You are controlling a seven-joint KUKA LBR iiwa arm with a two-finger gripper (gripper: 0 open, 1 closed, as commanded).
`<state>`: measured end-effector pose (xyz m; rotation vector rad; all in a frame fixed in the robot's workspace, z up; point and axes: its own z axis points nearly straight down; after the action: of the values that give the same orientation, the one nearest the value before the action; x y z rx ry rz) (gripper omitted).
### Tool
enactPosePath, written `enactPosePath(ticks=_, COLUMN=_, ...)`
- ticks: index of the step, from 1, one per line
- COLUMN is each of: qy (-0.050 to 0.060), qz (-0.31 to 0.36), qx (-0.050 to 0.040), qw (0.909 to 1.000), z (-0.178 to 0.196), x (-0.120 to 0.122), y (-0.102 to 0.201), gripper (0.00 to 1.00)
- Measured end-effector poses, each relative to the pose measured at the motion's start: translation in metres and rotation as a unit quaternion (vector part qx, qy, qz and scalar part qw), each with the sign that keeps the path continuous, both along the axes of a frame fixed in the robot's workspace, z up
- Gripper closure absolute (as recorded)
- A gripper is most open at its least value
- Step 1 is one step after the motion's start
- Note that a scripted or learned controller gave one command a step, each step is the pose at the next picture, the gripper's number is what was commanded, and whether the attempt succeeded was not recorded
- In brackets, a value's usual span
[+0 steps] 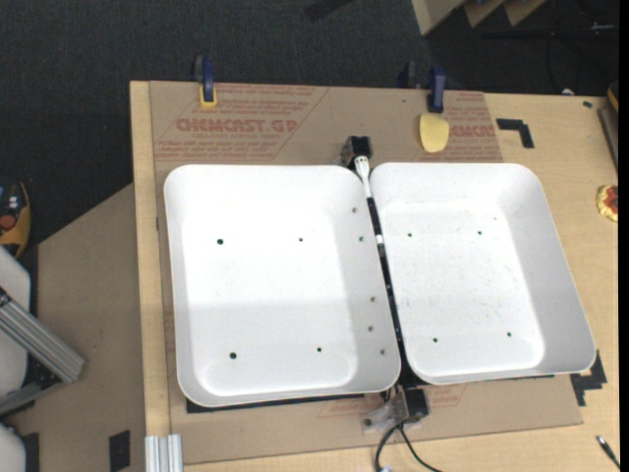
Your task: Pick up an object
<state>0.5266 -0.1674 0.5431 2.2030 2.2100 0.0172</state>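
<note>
since the arm comes in from the right, and i cannot tell whether its gripper is open or closed, the likeliest pick looks to be the small yellow piece (433, 133), lying on the brown board (295, 116) just beyond the right bin's (462, 283) far rim, outside both bins.

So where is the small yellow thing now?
The yellow thing lies on the brown board, just behind the right bin, below a blue clamp.
</note>
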Motion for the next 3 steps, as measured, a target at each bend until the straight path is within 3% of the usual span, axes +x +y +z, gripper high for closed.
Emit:
enactPosePath(ticks=1, qy=0.015, qz=0.006, qx=0.0057, qw=0.9999, z=-0.080, x=0.004, y=0.132, gripper=0.00)
enactPosePath(ticks=2, qy=0.008, qz=-0.001, qx=0.0028, qw=1.0000, z=-0.065, x=0.004, y=0.123, gripper=1.00)
enactPosePath(ticks=3, qy=0.018, qz=-0.002, qx=0.0036, qw=0.9998, z=-0.213, x=0.048, y=0.123, gripper=1.00)
